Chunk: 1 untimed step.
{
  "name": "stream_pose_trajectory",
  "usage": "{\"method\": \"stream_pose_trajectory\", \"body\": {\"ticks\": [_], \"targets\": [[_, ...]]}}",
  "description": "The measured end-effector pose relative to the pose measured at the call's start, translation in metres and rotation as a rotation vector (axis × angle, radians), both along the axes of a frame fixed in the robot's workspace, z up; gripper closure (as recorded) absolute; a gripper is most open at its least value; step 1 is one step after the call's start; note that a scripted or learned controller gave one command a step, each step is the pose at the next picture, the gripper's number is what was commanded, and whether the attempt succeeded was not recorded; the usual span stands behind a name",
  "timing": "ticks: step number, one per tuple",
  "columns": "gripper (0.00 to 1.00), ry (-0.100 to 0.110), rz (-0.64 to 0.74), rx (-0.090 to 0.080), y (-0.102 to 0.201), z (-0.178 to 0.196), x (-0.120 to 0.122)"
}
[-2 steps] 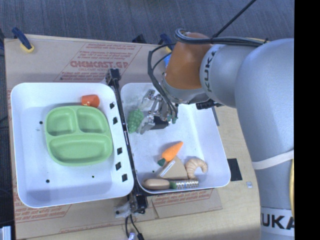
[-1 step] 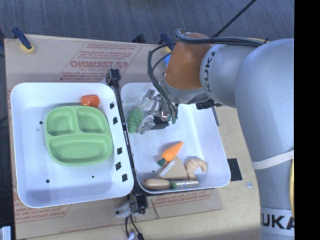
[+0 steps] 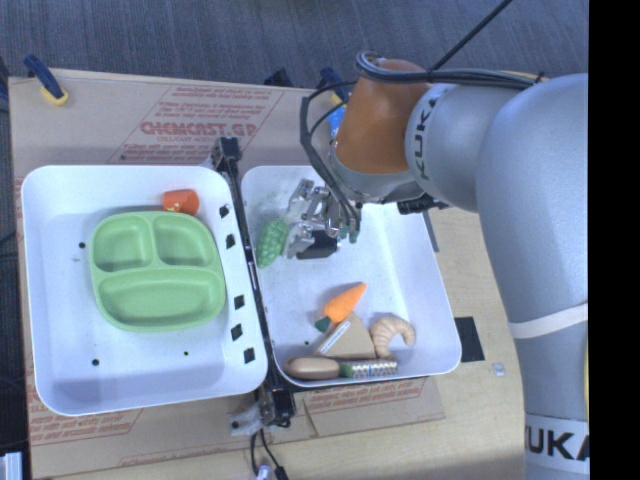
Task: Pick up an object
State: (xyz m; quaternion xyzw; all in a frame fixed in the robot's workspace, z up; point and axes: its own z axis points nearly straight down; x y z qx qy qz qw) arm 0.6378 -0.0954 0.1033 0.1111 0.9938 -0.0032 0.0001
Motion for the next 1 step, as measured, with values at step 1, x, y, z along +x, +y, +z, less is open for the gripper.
{"method": "stream_pose_trajectory", "body": {"ticks": [1], "targets": [[1.0,-0.004,-0.062,0.005,0.0279,0.1521,-0.0542]]}}
